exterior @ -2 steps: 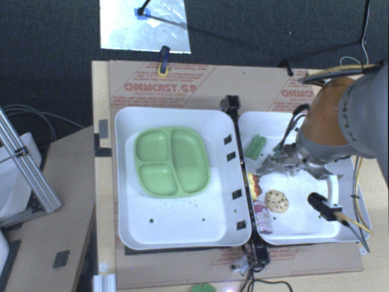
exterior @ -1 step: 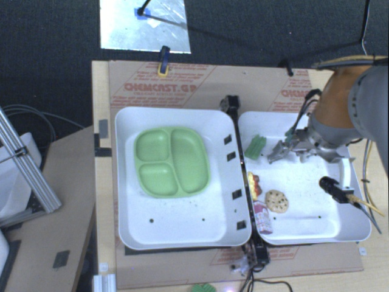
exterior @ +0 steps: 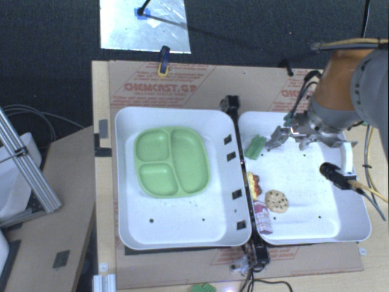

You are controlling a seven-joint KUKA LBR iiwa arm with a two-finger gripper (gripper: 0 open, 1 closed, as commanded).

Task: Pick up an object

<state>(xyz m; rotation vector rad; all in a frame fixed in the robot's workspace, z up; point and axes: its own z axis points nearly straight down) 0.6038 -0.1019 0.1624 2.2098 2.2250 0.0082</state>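
Two white bins sit on the bench (exterior: 103,181). Above the right bin (exterior: 304,224), the end effector (exterior: 281,136) is spread, beside a green block (exterior: 255,146). Closing off-centre may push the block against the wall.

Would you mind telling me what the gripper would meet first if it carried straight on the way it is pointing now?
The gripper points toward the view's left, at the green block in the right bin. That block would likely come first, though the gripper's height above it is unclear.
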